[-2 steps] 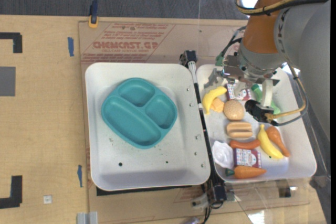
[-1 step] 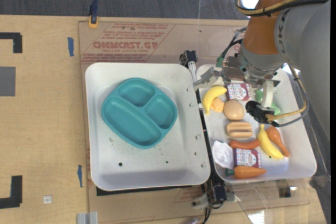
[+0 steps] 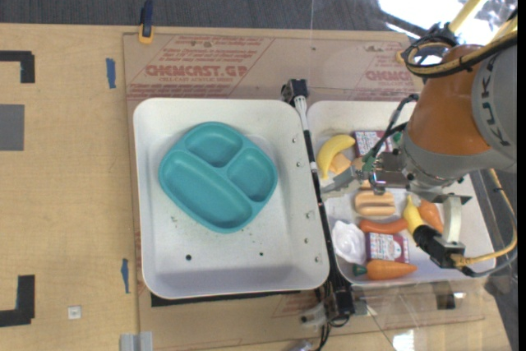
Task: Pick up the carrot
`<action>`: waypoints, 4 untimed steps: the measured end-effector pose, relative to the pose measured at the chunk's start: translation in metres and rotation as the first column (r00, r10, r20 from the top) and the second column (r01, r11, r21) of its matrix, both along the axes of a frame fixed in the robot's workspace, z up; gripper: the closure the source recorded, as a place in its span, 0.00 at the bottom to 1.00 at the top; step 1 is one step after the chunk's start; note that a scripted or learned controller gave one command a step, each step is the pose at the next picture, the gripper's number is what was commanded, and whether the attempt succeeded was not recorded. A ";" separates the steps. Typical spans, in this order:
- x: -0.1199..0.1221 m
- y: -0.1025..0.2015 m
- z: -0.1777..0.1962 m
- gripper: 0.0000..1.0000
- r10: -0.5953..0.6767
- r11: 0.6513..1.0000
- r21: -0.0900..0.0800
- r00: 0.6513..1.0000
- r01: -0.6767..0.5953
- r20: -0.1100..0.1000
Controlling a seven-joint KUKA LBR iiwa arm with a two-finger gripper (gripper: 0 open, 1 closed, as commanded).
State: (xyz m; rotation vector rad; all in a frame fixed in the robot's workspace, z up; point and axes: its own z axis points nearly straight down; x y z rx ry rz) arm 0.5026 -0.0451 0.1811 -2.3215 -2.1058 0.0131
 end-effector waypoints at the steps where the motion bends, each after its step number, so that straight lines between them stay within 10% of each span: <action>1: 0.047 -0.120 -0.033 0.00 0.058 0.998 -0.005 0.998 -0.058 0.005; 2: 0.036 -0.118 -0.097 0.00 0.205 0.979 0.011 0.979 -0.205 0.007; 3: 0.039 -0.119 -0.088 1.00 0.204 0.979 0.001 0.979 -0.204 0.014; 4: 0.007 -0.058 -0.091 1.00 0.052 0.999 -0.009 0.998 -0.052 0.029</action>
